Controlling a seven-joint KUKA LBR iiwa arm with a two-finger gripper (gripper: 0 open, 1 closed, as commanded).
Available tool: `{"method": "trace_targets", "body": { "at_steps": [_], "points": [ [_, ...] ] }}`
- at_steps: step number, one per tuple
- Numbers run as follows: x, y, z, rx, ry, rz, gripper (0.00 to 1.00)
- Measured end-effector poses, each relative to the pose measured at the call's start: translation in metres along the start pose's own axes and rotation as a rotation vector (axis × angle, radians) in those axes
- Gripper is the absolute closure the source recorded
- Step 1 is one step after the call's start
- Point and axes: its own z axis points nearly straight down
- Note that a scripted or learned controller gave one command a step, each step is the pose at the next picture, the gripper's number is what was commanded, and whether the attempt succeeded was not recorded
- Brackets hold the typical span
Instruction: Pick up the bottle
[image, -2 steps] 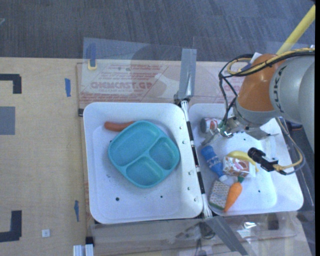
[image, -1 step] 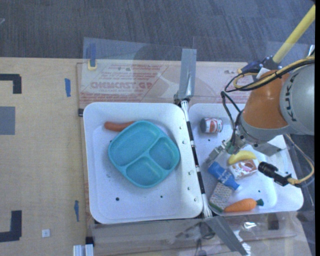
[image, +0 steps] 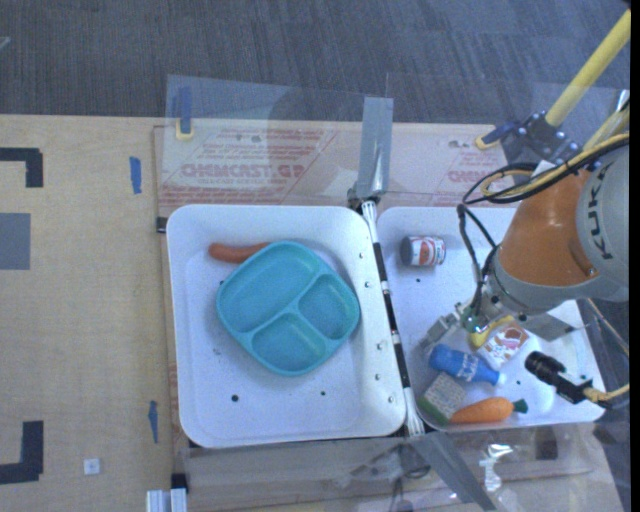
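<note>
Carrot (image: 483, 409) and sponge (image: 444, 396) crowding bottle (image: 463, 364)

You look down from one fixed camera high above the bench (image: 80, 300), tilted slightly (far edge at twelve o'clock), far enough to frame both white bins (image: 200, 400); the arm (image: 545, 250) enters from three o'clock.

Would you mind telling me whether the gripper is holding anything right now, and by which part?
It cannot be told. The gripper sits low in the right bin, just above the blue bottle, with nothing visibly between its fingers.

arm (image: 560, 240) cropped right, claw (image: 470, 325) fingers unclear
</note>
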Motion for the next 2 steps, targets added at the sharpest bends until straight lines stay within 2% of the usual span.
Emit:
{"method": "trace_targets", "body": {
  "at_steps": [1,2],
  "points": [
    [0.013,-0.045,-0.001,0.000,0.000,-0.263,0.00],
    [0.010,-0.044,-0.012,-0.006,-0.005,-0.257,1.00]
  ]
}}
